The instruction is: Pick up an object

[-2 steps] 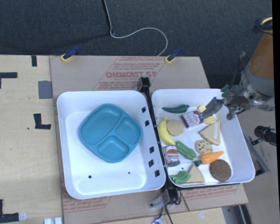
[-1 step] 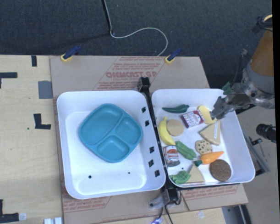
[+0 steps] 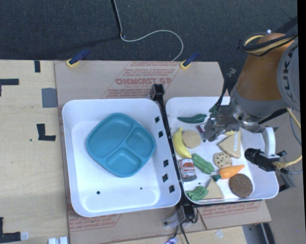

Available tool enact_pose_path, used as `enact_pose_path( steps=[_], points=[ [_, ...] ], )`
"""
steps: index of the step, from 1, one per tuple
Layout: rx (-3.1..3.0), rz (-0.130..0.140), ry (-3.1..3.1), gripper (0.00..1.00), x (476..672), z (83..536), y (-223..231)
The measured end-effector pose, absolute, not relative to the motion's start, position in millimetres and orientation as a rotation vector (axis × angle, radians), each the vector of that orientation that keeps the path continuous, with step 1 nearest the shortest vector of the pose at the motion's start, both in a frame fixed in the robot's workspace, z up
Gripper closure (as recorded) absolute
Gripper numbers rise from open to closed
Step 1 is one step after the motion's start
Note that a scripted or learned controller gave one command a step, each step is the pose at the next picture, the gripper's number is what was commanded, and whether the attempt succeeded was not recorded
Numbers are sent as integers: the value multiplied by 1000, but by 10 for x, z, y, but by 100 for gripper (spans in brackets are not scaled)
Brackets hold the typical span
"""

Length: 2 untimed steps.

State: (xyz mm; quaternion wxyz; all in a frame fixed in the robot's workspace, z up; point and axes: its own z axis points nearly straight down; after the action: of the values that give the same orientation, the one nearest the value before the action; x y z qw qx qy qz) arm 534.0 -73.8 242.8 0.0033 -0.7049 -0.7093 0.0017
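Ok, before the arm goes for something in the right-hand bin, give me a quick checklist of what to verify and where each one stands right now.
1. Gripper is over the right bin, near the tan round piece: ok.
2. Fingers open enough to take a piece: cannot tell, the view is too blurred there.
3. Nothing already held: cannot tell.
4. Target stands apart from its neighbours: not ok, the banana lies against the tan round piece.
5. Blue divided plate sits in the left bin, away from the arm's path: ok.
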Motion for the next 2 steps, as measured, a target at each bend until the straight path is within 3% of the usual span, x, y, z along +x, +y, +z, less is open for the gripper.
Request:
enact_pose_path(
  steps=[1, 2],
  points=[
    [-2211, 7, -2222, 100, 5216, 1849, -191],
    [-2215, -8, -2231, 100, 4827, 2888, 226]
  ],
)
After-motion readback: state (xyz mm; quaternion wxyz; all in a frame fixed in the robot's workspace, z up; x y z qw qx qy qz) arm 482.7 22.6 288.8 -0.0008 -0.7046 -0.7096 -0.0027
